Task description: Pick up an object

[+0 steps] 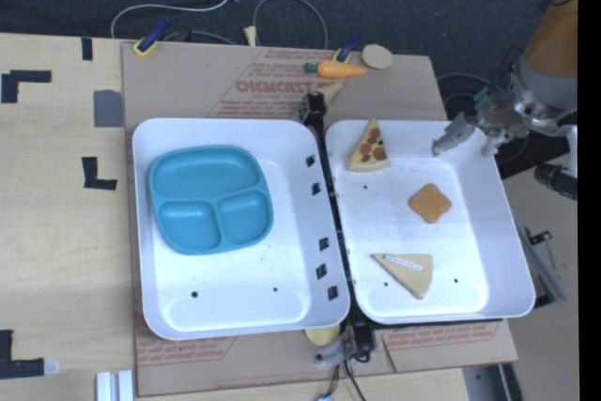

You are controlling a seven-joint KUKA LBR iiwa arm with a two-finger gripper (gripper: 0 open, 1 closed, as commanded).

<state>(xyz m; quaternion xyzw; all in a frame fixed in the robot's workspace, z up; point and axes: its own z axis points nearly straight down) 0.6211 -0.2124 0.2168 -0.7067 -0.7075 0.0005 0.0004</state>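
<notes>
Biscuit (429,202), round and tan, lies in the right bin (488,291), nearest the hand (467,132), which hovers at that bin's far right rim; its grip cannot be told. Pizza slice (370,148) lies just leftward.

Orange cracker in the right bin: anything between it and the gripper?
Nothing visible. The gripper sits at the right bin's upper right corner, and only bare bin floor separates it from the orange cracker. The pizza slice lies off to the left.
</notes>
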